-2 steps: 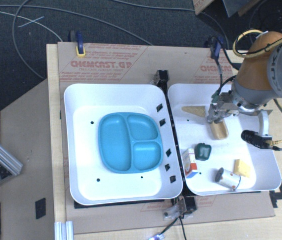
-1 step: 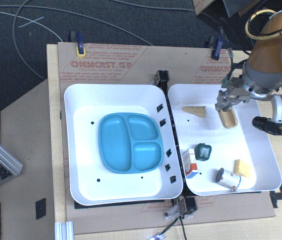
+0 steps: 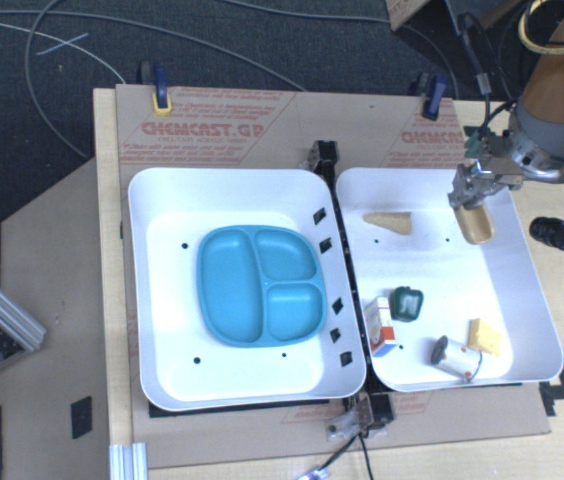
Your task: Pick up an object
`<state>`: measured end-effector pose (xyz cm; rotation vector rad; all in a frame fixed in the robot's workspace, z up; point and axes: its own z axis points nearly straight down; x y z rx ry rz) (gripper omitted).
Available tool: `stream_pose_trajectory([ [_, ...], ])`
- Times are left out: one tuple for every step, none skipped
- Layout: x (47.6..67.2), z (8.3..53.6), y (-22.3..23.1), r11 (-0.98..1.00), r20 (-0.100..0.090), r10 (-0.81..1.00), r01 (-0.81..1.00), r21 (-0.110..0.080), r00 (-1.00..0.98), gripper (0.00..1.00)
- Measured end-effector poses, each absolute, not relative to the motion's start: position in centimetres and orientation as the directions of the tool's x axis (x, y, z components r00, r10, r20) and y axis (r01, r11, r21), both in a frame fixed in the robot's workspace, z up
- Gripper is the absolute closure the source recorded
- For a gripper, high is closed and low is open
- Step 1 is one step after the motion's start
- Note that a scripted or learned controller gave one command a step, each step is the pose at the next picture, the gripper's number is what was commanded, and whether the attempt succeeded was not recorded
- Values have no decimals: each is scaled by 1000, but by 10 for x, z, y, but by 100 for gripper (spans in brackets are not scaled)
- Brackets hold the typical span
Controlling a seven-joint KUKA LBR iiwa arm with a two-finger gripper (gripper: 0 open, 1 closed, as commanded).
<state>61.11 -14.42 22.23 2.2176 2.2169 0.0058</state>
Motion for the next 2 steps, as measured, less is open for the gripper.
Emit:
stream_pose_trajectory([
  [612, 256, -144, 1, -1, 1000, 1000, 5, -1, 100],
  [617, 255, -90, 6, 3, 1000, 1000, -1, -6, 100],
])
